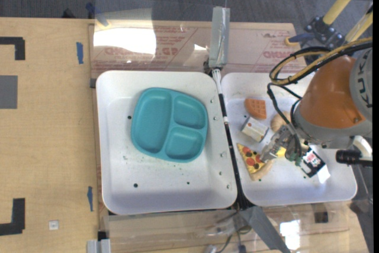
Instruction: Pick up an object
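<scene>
The right bin (340,191) holds several small objects. An orange waffle-like piece (256,106) lies near its back left. In front of that sits a white block (253,129), and a toy pizza slice (254,162) lies by the bin's left wall. A tan piece (277,122) rests beside the white block. My gripper (277,149) hangs low over the middle of this bin, just right of the pizza slice and below the tan piece. A black and white item (312,162) lies to its right, under the wrist.
The left bin (118,186) carries a teal divided plate (169,124). A raised divider (225,127) separates the two bins. My arm's orange band (331,95) and black cables (290,68) cover the right bin's far right part.
</scene>
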You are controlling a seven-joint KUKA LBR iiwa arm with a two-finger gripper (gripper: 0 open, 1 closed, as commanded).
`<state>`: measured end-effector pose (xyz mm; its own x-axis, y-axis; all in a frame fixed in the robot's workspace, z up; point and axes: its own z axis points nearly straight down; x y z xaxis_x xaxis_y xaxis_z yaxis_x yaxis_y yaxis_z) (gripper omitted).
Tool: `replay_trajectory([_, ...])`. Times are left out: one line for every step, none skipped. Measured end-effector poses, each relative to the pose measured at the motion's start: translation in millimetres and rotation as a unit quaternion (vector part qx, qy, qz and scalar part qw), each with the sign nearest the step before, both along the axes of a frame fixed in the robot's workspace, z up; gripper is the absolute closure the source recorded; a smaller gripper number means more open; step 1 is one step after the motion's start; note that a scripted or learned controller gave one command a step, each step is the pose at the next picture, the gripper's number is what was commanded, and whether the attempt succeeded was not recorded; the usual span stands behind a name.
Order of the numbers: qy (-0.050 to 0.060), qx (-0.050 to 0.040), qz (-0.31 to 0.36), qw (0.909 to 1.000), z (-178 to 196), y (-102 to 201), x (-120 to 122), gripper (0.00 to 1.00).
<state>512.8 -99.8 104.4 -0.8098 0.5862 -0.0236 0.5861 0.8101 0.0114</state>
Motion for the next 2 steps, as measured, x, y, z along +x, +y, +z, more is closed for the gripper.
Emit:
replay_trajectory([0.000, -0.0003, 0.000, 1.0000, 0.1, -0.3, 0.1, 0.00])
replay_trajectory([0.009, 0.0033, -0.107, 0.9942, -14.1, 8.5, 41.2, 0.00])
